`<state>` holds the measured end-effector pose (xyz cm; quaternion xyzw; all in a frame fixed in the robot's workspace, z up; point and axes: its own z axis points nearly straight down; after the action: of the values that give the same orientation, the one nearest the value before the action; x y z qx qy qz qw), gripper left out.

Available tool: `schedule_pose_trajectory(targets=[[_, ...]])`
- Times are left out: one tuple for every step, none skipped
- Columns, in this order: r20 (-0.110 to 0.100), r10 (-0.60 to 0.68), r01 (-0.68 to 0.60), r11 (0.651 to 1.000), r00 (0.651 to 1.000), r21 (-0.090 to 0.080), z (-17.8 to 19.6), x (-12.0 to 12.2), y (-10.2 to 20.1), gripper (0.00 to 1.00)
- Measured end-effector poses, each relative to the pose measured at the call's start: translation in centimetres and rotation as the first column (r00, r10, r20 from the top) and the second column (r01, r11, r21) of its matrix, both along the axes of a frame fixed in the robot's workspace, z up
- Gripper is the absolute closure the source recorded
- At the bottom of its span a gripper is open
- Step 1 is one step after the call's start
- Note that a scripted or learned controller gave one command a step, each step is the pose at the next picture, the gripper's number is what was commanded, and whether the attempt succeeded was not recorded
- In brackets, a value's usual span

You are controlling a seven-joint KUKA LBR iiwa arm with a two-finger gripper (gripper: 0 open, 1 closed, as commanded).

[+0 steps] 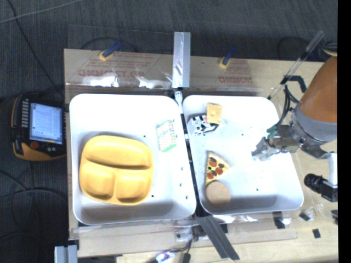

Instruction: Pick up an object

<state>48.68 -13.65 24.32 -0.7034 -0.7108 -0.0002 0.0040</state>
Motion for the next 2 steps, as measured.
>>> schedule_pose_trajectory(targets=[[0.006, -0.079, 0.079, 0.997, 0.997, -0.01, 12.2, -0.2, -2.9, 1.0], [0.006, -0.007, 0.007, 1.0, 1.0, -0.01, 19.2, -0.2, -7.8, 1.0]])
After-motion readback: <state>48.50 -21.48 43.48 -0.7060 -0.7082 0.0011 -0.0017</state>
